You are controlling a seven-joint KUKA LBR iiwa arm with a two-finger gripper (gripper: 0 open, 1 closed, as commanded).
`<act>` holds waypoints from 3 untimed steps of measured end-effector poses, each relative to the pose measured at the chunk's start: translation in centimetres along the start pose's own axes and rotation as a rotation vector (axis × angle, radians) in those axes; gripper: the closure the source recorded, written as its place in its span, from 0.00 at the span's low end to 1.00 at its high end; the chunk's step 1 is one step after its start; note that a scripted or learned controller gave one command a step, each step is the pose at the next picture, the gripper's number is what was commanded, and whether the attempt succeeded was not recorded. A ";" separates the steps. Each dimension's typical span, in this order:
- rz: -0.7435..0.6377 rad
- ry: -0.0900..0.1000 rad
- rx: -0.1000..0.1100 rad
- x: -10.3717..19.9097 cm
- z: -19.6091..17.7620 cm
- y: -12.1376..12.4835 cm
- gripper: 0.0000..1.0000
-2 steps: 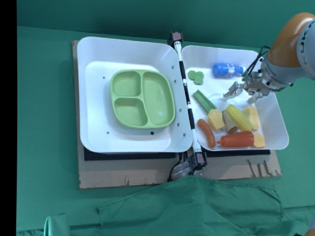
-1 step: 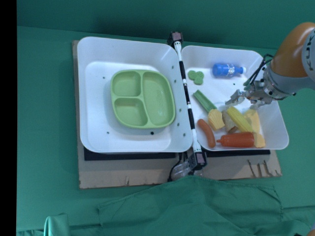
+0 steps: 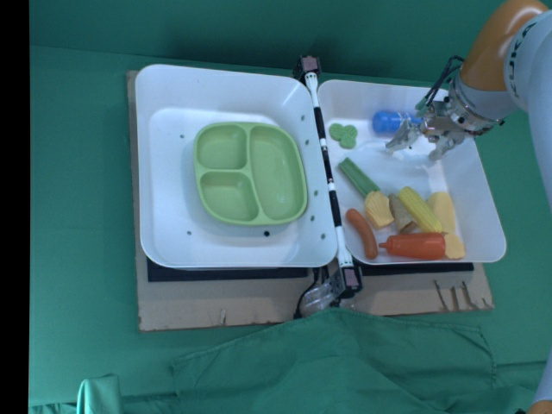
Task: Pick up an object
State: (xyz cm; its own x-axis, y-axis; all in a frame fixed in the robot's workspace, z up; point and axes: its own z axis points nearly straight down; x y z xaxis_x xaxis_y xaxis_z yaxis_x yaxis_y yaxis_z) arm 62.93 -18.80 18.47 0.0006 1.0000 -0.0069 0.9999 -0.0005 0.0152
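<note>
My gripper [image 3: 419, 143] hangs over the far part of the right bin [image 3: 483, 198] with its fingers spread open and only white bin floor between them. A blue object [image 3: 386, 121] lies just to its left, close to the left finger. A flat green piece [image 3: 343, 132] rests further left. Nearer the front lie a green stick [image 3: 357, 177], a corn cob [image 3: 420, 210], a sausage [image 3: 362, 233], an orange-red bottle [image 3: 417, 246] and several yellow pieces.
The left bin [image 3: 164, 145] holds a light green divided plate [image 3: 250, 172]. A black-and-white bar [image 3: 323, 158] runs between the two bins. Green cloth covers the bench around them, with a fold at the front [image 3: 345, 360].
</note>
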 end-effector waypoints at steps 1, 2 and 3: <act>-0.001 0.000 -0.003 8.3 -0.3 -4.8 0.00; 0.008 0.003 0.001 1.2 -0.5 -10.7 0.00; 0.008 -0.004 -0.008 1.2 -1.8 -10.4 1.00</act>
State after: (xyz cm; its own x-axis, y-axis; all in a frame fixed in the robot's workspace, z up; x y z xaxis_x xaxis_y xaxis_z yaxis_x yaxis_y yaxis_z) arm 52.50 -17.62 20.06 0.0090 0.9999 -0.0108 0.9997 -0.0087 0.0230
